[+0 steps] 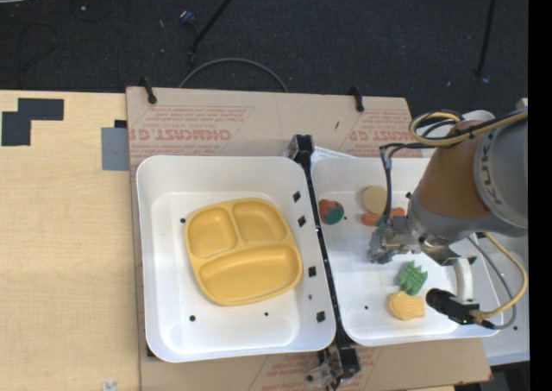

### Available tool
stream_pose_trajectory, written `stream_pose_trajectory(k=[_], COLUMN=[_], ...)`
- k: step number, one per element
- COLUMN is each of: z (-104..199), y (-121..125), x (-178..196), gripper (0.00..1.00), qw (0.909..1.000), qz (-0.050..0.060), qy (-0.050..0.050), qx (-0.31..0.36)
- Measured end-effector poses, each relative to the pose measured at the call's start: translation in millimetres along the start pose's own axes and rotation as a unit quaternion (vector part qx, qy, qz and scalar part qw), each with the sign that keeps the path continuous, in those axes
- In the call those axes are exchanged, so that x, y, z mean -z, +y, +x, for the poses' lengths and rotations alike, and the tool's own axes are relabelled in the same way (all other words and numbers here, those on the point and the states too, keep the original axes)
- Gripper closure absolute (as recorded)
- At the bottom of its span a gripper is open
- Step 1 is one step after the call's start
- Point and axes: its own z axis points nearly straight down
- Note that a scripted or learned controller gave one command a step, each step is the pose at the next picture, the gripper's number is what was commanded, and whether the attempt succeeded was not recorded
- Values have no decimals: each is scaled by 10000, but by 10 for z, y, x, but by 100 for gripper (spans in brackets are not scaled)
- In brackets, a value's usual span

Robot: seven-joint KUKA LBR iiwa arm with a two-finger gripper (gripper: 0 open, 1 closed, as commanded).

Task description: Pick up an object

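From my feed I see the arm [470, 182] reaching in from the right over the right bin [345, 316], its orange band above the wrist and the gripper [382, 247] low over the middle of that bin; the claw is too dark and too small in this view for me to tell its state. Nothing is visibly held there. Just right of the gripper and below it lies a green spiky toy [412, 277], and below that, close to it, a yellow lumpy piece [405, 305]. Near the bin's back I see a tan round piece [373, 199], with a small orange bit [369, 219] just below it. Against the divider on the bin's left side sits a little teal and orange object [330, 210]. The left bin [164, 208] holds a yellow three-compartment tray [243, 251], lying flat and slightly turned
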Motion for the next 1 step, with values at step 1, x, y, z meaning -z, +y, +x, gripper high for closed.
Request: stream_pose_trajectory(k=[1], z=[-9], y=[86], x=[459], gripper=[100], qw=[10000], qz=[-17], qy=[-8], qx=[33])
